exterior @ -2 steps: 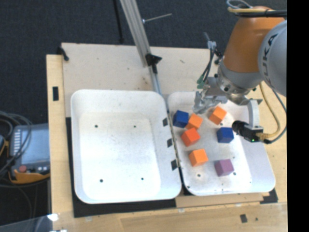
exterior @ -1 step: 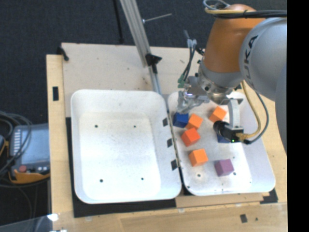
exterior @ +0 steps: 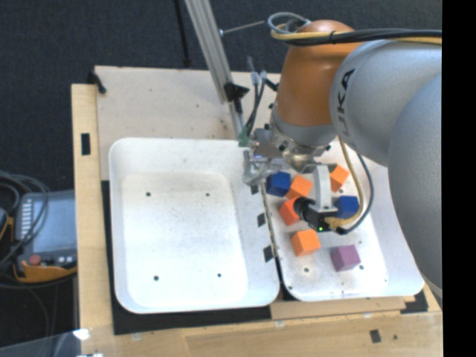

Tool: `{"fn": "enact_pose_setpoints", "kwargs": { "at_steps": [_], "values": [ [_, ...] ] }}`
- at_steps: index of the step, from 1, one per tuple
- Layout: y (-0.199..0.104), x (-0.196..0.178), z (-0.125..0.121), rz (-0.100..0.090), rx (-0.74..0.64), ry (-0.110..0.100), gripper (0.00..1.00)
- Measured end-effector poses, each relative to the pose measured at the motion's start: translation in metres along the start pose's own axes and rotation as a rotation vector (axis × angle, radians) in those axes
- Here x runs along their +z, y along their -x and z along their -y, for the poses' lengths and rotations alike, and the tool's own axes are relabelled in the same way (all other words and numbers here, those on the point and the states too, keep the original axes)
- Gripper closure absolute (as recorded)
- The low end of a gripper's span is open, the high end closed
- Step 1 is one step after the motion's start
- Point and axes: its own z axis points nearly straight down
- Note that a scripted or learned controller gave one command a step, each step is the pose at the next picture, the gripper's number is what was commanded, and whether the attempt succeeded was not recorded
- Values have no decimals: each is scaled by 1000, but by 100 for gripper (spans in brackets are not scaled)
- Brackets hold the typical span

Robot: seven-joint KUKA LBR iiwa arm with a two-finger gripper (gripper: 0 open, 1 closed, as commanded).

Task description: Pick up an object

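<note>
A grey robot arm point(exterior: 387, 88) with an orange band point(exterior: 312, 65) above its wrist reaches in from the right and hangs over the right-hand white bin point(exterior: 372, 277). The left-hand white bin point(exterior: 186, 222) sits beside it. The gripper point(exterior: 291, 171) points down into the upper left part of the right bin, among a cluster of small blocks.

A blue block point(exterior: 278, 184) lies just below the gripper and a little to its left, touching or nearly touching an orange block point(exterior: 301, 187) on its right. A second orange block point(exterior: 288, 212) lies below these, a third point(exterior: 305, 242) lower again, and a purple block point(exterior: 344, 257) towards the bin's near right. Another orange block point(exterior: 339, 176) and another blue block point(exterior: 346, 204) sit further right.

The wrist hides the gripper's tip, so whether it is grasping anything cannot be told. The blue block looks the likeliest target, being nearest the tip.
</note>
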Motion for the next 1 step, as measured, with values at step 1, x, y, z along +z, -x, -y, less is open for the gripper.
{"fn": "enact_pose_setpoints", "kwargs": {
  "at_steps": [1],
  "values": [
    [-43,14,1,1,1,-1,100]
  ]
}}
